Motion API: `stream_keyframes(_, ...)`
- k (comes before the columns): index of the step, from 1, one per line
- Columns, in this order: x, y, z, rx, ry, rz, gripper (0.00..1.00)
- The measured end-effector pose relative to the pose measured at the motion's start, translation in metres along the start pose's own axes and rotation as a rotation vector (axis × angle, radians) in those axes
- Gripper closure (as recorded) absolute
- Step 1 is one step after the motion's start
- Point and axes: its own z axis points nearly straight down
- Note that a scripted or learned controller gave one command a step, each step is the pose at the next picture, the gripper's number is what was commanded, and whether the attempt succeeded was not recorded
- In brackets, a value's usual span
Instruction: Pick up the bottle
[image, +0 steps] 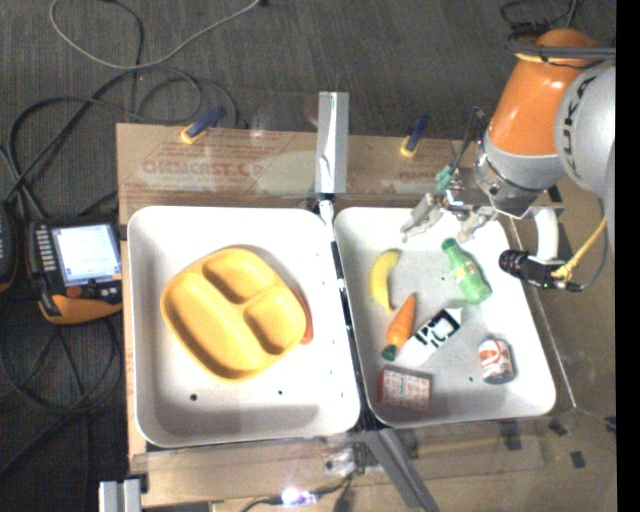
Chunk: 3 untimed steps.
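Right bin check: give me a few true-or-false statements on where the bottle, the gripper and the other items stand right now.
1. The green bottle lies in the right bin. True.
2. The gripper has the bottle between its fingers. False: it hovers open above the bin's far edge, beside the bottle's cap, holding nothing.
3. The banana lies in the left bin. False: it lies in the right bin, near the divider.
4. The yellow divided tray sits in the left bin. True.
5. The carrot lies between the banana and the bottle. True.
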Motion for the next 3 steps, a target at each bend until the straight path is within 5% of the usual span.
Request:
stream_keyframes(1, -0.05, -0.008, -0.012, -0.001, -0.002, 0.117, 0.0)
stream_keyframes(3, -0.092, 0.041, 0.135, -0.003, 0.0, 0.174, 0.0)
